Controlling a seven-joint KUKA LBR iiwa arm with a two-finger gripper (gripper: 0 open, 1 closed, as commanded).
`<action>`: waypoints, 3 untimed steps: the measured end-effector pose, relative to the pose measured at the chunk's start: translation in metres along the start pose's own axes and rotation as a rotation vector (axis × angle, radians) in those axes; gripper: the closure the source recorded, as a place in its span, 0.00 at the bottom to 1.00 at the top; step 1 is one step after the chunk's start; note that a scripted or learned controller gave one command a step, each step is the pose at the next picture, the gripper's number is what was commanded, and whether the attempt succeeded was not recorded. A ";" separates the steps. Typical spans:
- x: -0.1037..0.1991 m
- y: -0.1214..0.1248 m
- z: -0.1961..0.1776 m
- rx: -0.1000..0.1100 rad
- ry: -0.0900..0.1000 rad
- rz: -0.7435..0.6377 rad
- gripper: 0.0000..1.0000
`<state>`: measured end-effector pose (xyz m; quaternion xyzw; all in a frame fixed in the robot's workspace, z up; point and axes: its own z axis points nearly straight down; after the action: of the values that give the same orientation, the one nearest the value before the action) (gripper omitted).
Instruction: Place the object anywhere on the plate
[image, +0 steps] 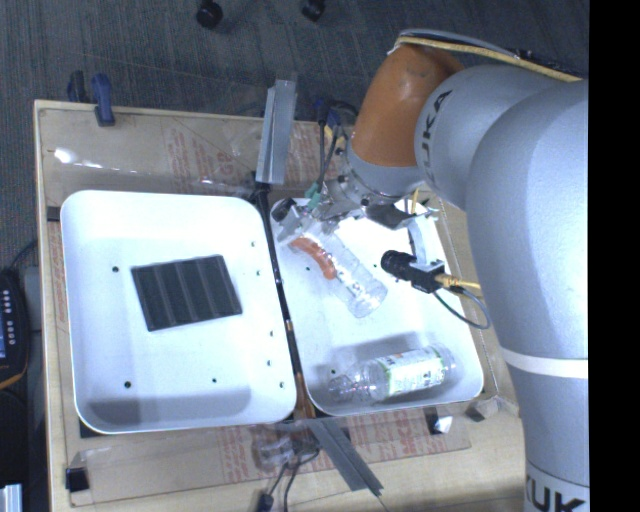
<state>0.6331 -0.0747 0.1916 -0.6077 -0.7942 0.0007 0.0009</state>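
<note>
Two clear bottles (352, 272) (395, 374) are lying in the right bin (462, 345); an orange object (318, 255) is sitting at eleven o'clock, gripper (322, 210) grasp unclear; dark ridged plate (187, 291) is resting left

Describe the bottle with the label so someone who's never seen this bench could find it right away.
Start at the right-hand white bin, the one the grey arm reaches over. Along its near edge lies a clear plastic bottle on its side. Unlike the bare clear bottle farther up by the gripper, it has a white and green label.
</note>
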 end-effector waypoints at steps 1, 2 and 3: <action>0.067 0.036 -0.007 -0.003 -0.002 -0.310 1.00; 0.094 0.047 -0.048 0.000 -0.001 -0.156 1.00; 0.143 0.016 -0.088 0.001 0.000 -0.313 1.00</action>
<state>0.6113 0.0674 0.2794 -0.4763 -0.8793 0.0011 0.0012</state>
